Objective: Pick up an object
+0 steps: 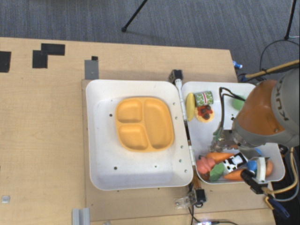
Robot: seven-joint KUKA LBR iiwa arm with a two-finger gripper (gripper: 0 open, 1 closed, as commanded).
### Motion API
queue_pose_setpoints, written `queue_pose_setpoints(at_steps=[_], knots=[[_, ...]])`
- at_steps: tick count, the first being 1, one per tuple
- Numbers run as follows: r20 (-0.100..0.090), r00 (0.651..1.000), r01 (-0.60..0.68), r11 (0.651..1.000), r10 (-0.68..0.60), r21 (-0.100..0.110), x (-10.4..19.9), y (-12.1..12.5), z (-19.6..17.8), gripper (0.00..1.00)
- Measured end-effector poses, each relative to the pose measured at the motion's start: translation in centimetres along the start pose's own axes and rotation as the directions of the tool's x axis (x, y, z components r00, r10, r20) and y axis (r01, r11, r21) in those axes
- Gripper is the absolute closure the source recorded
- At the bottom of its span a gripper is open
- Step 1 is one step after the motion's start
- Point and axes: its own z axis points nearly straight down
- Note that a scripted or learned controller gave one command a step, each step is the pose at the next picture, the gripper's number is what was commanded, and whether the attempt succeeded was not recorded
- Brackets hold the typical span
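Jaws (224, 146) sit low in the right bin (213, 89), hidden under my wrist and the orange band, so I cannot tell whether they are parted or closed, or on anything. Just below them lies a heap of toy food: an orange carrot (219, 157), a pink piece (203, 164), a green piece (216, 171) and a black-and-white toy (232, 163), all touching. I judge these light, stiff plastic, smooth and prone to slip. The carrot looks my best target, taken across its narrow body. A banana (190, 106) and green can (203, 98) lie well apart near the far wall. The left bin (101, 139) holds a yellow divided plate (142, 124).
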Motion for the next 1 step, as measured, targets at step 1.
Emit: queue_pose_setpoints(at_steps=[1], knots=[[0.000, 1.000, 0.000, 1.000, 0.000, 0.001, 0.00, -0.02, 0.02, 0.00]])
